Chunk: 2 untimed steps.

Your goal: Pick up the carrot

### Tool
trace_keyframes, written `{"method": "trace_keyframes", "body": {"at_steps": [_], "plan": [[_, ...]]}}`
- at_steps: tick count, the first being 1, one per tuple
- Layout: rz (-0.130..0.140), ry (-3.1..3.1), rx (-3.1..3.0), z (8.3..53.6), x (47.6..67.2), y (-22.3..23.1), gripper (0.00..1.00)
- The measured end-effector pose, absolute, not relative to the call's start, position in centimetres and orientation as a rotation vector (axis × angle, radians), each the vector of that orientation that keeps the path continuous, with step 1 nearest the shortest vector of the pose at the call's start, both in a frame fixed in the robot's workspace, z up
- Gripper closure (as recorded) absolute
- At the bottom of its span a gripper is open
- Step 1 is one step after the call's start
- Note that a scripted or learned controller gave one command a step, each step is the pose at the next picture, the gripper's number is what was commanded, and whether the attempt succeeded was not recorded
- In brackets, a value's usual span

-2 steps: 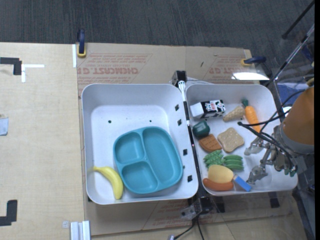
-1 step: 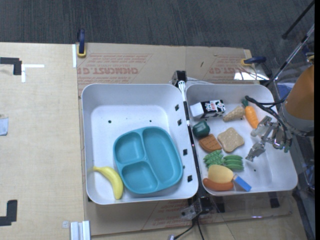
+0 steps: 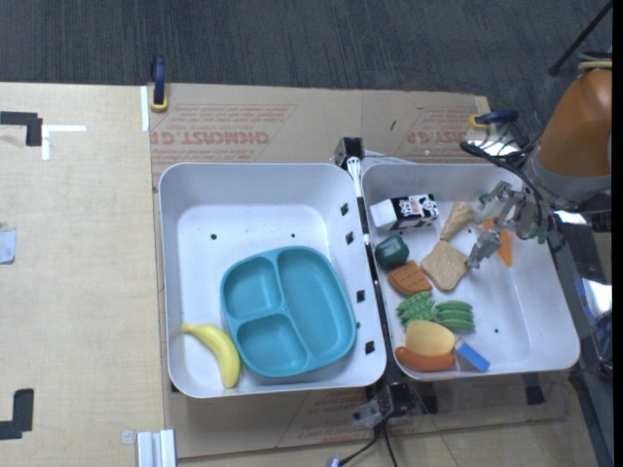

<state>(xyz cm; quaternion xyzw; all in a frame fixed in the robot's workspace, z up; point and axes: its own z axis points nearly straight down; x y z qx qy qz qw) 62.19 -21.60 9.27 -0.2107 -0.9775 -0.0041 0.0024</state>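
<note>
Gripper (image 3: 490, 239) poised by carrot (image 3: 504, 248) in right bin (image 3: 545, 353); grasp unclear, cannot tell; best lifted straight, slowly, clear of bread slice (image 3: 445, 264).

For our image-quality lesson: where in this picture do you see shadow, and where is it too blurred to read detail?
Camera view: even overhead light; soft shadow inside the left bin along its walls and beside the teal tray; the gripper and the carrot look smeared, their edges unclear.
</note>
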Motion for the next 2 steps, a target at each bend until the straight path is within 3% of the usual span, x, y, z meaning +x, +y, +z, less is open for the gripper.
{"method": "trace_keyframes", "body": {"at_steps": [1, 2], "plan": [[-0.011, -3.076, -0.672, 10.4, 62.5, -21.8, 1.00], [0.000, -2.973, -1.024, 17.8, 58.0, -14.1, 1.00]]}}
